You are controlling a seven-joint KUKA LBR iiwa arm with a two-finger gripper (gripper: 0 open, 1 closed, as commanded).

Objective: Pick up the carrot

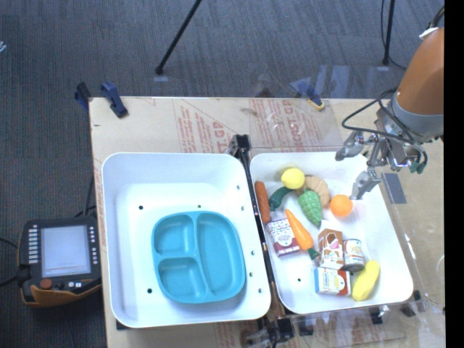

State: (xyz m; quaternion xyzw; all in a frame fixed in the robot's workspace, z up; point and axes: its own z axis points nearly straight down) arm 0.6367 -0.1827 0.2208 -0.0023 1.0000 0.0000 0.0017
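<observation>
1. Gripper (360,171) sits upper right of frame, over the top right corner of the right bin (403,246). Fingers spread apart, nothing between them; one fingertip (358,190) points down-left, just above the orange ball (341,206).
2. Arm (424,75) comes in from the right edge, orange band above the wrist, cabling around the wrist.
3. Carrot (298,228) lies in the right bin, center-left area, tilted diagonally w/ its green end toward lower right. Well apart from the gripper, untouched.
4. Around the carrot: small pink box (282,238) touching on its left, green bumpy veg (311,206) just above, dark green piece (278,196) to upper left, yellow lemon (293,177) above that.
5. Long orange-red item (262,201) lies along the bin's left wall.
6. Lower right of that bin: brown carton (330,247), small can (354,254), another box (331,281), yellow banana-like item (365,280).
7. Left bin (123,194) holds a blue divided plate (197,255), 3 compartments.
8. Bench (181,125) is brown board w/ red print; blue clamps at its top edge. Teach pendant (61,256) on the floor at lower left of frame.
</observation>
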